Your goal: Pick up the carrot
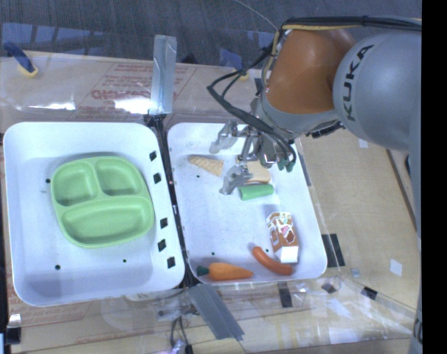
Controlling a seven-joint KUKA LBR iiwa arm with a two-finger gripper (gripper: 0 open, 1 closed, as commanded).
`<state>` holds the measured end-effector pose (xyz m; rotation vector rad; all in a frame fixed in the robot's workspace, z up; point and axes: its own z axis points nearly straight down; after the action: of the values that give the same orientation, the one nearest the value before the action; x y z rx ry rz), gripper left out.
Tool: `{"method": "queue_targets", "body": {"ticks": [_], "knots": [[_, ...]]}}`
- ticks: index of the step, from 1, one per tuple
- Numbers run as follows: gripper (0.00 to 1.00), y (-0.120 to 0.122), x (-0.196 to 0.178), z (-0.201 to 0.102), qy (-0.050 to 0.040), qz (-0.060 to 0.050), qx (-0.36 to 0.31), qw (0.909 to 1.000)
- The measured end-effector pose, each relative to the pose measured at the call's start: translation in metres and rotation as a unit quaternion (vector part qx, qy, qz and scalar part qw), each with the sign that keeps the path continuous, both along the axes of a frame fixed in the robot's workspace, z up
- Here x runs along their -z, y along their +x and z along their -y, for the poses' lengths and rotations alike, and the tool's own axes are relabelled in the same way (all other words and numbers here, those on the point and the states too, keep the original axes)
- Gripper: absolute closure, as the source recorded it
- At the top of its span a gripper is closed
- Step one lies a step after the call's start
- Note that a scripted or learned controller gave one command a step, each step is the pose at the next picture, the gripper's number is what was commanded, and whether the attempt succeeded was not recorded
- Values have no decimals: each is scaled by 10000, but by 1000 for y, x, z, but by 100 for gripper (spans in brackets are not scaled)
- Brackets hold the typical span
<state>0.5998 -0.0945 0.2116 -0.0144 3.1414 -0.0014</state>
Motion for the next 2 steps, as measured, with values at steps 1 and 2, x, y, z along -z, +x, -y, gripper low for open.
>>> {"method": "queue_targets", "body": {"ticks": [1,2], "knots": [[0,49,121,34,3,0,-1204,9927],[100,53,106,33,-11,51,-1228,9924]]}}
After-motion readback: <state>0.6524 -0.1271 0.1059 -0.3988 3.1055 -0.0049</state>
